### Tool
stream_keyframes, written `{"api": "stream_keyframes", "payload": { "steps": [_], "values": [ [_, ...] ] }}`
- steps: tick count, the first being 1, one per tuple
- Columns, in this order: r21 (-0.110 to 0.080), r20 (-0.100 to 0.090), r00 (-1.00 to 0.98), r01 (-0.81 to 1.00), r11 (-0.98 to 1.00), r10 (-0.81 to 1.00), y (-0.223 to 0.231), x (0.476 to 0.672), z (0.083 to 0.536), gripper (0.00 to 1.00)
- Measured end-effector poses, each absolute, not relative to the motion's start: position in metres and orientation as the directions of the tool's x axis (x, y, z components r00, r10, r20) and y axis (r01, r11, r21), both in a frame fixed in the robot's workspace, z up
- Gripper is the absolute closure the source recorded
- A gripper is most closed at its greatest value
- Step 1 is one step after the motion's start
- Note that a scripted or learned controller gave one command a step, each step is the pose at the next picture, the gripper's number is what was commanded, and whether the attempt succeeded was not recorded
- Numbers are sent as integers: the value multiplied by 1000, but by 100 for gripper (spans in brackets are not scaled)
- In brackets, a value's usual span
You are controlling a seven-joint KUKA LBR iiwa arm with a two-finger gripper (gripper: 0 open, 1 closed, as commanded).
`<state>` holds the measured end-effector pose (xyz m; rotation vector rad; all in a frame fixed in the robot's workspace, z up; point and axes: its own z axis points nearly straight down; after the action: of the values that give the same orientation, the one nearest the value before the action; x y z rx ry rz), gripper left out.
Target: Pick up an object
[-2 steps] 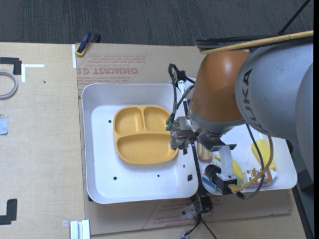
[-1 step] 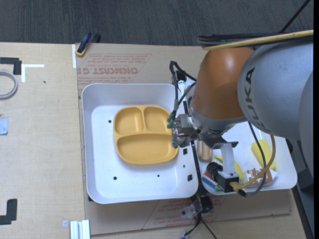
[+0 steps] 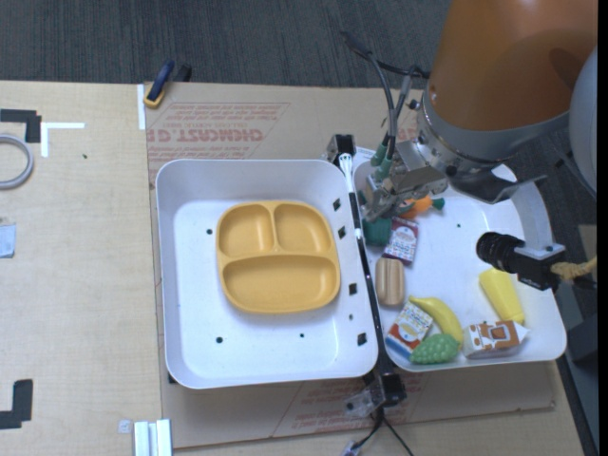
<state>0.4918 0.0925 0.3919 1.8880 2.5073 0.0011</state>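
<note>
My gripper (image 3: 386, 200) is low over the far left corner of the right bin (image 3: 456, 255), close to the wall shared with the left bin. Just under it lies a dark green item (image 3: 377, 231), partly hidden by the gripper. An orange piece (image 3: 424, 203) shows right beside the gripper's body. Whether either of them is held is hidden from view. A small red and white carton (image 3: 402, 243) lies just in front of the gripper.
The right bin also holds a bread roll (image 3: 389, 281), a banana (image 3: 439, 316), a knobbly green item (image 3: 435, 350), a blue and white packet (image 3: 410, 328), a yellow item (image 3: 502, 295) and a brown carton (image 3: 494, 338). A yellow divided plate (image 3: 278, 256) lies in the left bin (image 3: 180, 283).
</note>
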Motion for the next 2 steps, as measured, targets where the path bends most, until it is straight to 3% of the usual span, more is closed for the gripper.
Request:
{"api": "stream_keyframes", "payload": {
  "steps": [1, 2],
  "values": [
    [0, -1, -486, 874, 486, 874, 66, 478, 305, 100],
    [-3, 1, -430, 903, 430, 903, 104, 481, 169, 100]
  ]
}}
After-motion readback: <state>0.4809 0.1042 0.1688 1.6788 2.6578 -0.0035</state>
